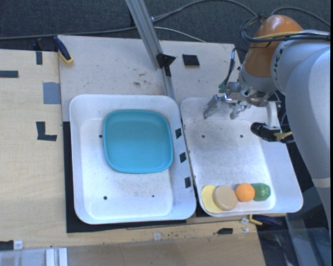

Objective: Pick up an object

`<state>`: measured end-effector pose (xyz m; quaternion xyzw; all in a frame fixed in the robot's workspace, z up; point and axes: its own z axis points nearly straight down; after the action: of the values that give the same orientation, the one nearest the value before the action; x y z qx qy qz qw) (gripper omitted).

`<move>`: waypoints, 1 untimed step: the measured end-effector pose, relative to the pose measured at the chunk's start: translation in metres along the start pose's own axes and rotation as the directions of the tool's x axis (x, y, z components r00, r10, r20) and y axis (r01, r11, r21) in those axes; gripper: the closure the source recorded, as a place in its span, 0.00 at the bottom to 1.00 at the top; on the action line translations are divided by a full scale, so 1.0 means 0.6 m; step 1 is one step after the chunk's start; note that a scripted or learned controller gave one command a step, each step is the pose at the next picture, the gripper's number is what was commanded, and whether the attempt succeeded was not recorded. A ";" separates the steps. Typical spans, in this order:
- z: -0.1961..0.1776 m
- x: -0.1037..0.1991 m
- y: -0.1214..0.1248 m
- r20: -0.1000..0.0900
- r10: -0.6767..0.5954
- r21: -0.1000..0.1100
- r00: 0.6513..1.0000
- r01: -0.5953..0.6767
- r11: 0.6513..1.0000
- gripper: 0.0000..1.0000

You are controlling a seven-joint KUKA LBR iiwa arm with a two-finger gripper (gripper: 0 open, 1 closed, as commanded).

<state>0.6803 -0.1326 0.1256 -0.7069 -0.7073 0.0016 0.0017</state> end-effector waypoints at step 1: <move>0.063 0.001 0.000 0.000 0.000 -0.003 1.000 0.000 1.000 0.00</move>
<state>0.6799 -0.1321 0.0876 -0.7068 -0.7074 0.0006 0.0004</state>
